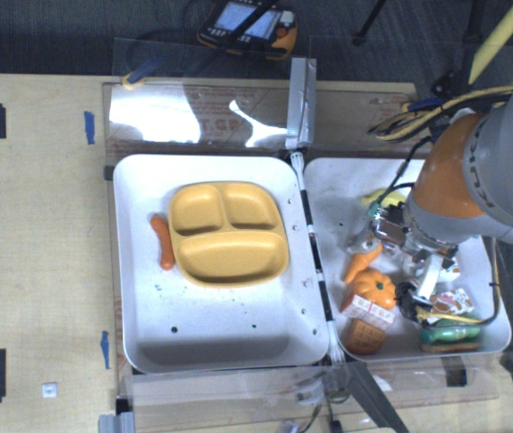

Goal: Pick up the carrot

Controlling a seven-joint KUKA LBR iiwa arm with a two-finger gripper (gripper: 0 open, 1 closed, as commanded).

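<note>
The wooden table carries two shallow white bins side by side, with a clear panel standing behind them. The grey arm, with its orange band, reaches over the right bin from the right edge.

The left bin holds a yellow divided plate with three compartments, lying near its centre. Just beside the plate's left edge lies a small orange-red sausage-shaped piece, lengthwise along the bin floor and apart from the bin wall.

The right bin is more crowded. The pincer hangs low over its middle, above the toys; whether it is released or clenched cannot be told, since the metal wrist parts and cables hide the tips. The carrot, a small orange piece, lies in this bin just left of the pincer and just above a small orange pumpkin-like toy. Below the pumpkin sits a white and red packet, and under that a brown waffle-textured piece near the bin's front wall. At the front right corner lie a green item and a few small mixed pieces beside it.
</note>
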